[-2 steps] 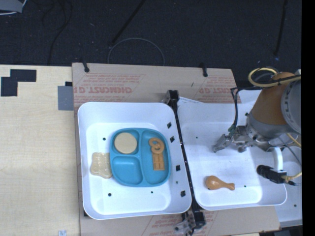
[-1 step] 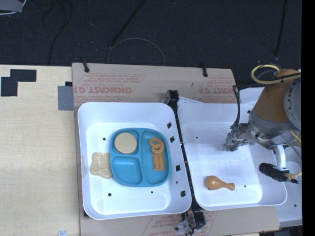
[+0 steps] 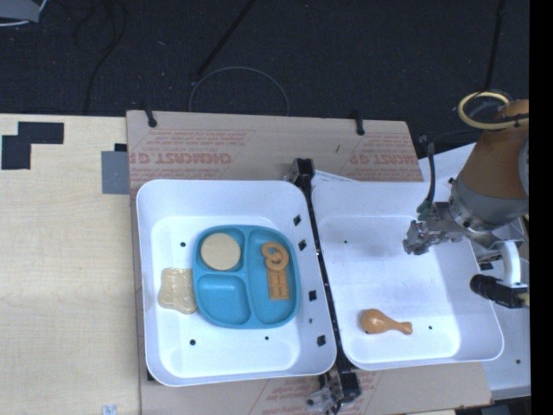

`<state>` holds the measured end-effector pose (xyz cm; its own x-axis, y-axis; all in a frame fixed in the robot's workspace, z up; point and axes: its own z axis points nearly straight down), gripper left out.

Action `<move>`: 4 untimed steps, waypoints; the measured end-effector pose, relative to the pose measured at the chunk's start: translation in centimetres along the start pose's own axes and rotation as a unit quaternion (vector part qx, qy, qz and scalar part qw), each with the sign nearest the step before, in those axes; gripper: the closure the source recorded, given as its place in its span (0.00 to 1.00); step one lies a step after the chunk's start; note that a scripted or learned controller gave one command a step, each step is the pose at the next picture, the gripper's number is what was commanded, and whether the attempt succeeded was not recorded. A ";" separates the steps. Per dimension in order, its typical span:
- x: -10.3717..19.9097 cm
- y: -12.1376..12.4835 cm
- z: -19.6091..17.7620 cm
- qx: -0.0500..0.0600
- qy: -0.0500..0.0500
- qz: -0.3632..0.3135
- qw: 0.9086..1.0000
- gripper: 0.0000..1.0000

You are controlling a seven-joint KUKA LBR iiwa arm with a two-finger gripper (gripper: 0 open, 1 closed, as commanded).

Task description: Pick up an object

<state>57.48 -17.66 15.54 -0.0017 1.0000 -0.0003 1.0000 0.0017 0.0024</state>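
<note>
Dark carpet with loose cables ran across the top of the frame, and below it you had the pale wooden bench carrying two shallow white bins side by side. In the right-hand white bin (image 3: 432,232) the tan, drumstick-shaped toy (image 3: 385,322) lay on the floor near the lower edge, its long axis roughly left to right, bulbous end to the left and thin end to the right. The grey arm's gripper (image 3: 418,239) stood over the upper right part of that same bin, so the toy lay down and a little to the left of it in the picture, well apart. Whether the jaws were parted or closed you could not tell; nothing was visibly held.

The floor around the toy was bare, with open room above it; the bin's lower wall ran near it, which I judged the tighter side for a descent.

The left-hand white bin (image 3: 164,206) held a blue sectioned plastic tray (image 3: 232,305) with a round tan disc (image 3: 219,251) and an orange key-like piece (image 3: 276,271) in it, and a pale, bread-like slab (image 3: 177,290) just beside the tray's left edge.
</note>
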 end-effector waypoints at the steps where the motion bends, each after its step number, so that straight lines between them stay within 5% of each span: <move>1: 0.3 0.8 -4.6 0.000 0.000 0.000 1.000 1.00; 2: 0.2 0.8 -6.6 0.001 0.000 0.000 1.000 1.00; 4: 11.4 0.2 -6.2 0.004 0.001 -0.001 1.000 1.00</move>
<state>57.67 -6.21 21.77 -0.0036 1.0000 0.0027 1.0000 0.0036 -0.0046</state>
